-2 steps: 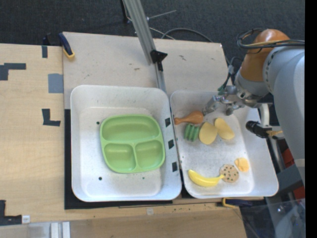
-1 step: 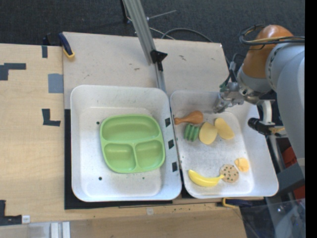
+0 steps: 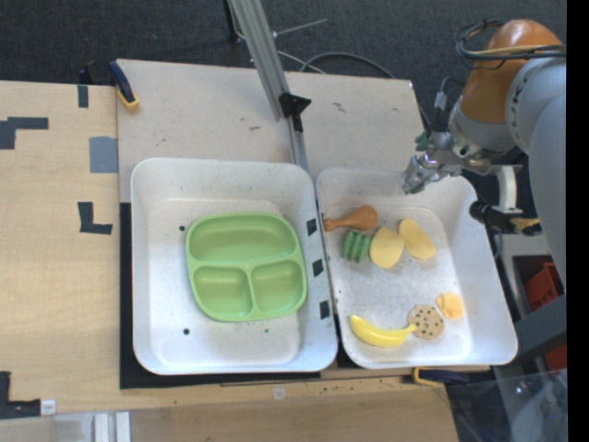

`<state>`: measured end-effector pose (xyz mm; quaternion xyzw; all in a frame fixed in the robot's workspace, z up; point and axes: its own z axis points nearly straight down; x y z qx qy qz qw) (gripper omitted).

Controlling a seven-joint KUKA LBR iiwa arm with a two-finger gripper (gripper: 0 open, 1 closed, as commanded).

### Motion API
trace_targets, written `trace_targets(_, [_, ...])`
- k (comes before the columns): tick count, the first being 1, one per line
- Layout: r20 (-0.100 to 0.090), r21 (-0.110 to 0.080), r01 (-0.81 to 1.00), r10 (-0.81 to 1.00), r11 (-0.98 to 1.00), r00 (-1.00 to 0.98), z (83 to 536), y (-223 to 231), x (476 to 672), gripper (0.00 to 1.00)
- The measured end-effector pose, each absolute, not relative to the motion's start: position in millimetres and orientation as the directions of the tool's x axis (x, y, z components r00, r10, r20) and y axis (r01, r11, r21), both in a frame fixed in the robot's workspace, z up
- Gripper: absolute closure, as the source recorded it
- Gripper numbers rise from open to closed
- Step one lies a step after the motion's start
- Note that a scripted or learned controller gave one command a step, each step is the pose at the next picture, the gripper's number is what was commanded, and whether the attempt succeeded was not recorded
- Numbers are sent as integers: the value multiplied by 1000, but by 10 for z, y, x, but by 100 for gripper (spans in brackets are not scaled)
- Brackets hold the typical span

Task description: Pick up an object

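From the overhead camera view I see the right bin [image 3: 479, 274] holding a scatter of toy food. A brown drumstick [image 3: 352, 219] lies near the bin's upper left, its long axis roughly left to right, thin bone end toward the left bin and fat end to the right. Just below it sits a small green ribbed piece [image 3: 356, 245], touching a pale yellow oval piece [image 3: 386, 247]; a second yellow oval [image 3: 417, 239] lies just beside that, tilted. Along the bottom a banana [image 3: 378, 332] curves left to right, its right tip against a round speckled cookie [image 3: 425, 320], with a small orange chunk [image 3: 450, 305] near it. My gripper [image 3: 414, 177] hangs over the bin's upper right corner; I cannot tell how it is set. The left bin [image 3: 147, 247] carries a green divided plate [image 3: 246, 266].
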<state>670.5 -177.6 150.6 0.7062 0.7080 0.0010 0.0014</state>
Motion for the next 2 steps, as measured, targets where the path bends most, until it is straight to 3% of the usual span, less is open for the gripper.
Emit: trace_targets(2, [-2,7,1000,1000,3,-2,2706,-1660,6808,100])
